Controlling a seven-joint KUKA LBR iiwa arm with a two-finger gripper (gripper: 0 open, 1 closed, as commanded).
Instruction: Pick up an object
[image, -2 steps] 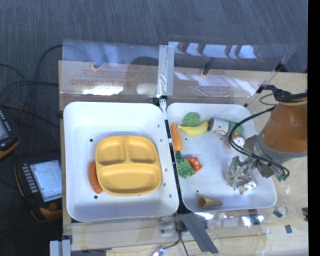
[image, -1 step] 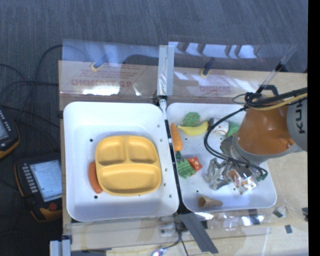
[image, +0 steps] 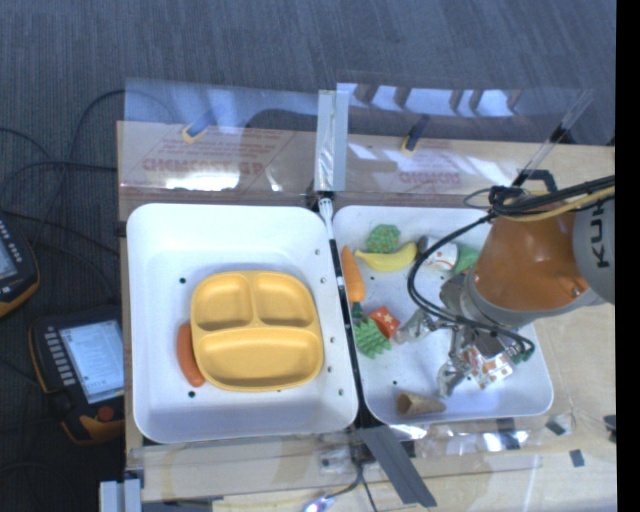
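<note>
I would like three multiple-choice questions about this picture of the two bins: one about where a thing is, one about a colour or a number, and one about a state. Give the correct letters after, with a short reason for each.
1. Where does the yellow divided tray lie?
A. In the left bin
B. In the right bin
C. On the floor

2. How many compartments does that tray have?
A. Two
B. Three
C. Five

3. How does the banana lie with respect to the gripper?
A. Between its jaws
B. In the right bin, apart from the gripper
C. Lifted above the bench

Answers:
1 A: the tray rests in the left bin, beside an orange sausage.
2 B: two small compartments at the top and one long one below.
3 B: the banana sits near the bin's upper edge, while the gripper is lower in that bin.
</note>
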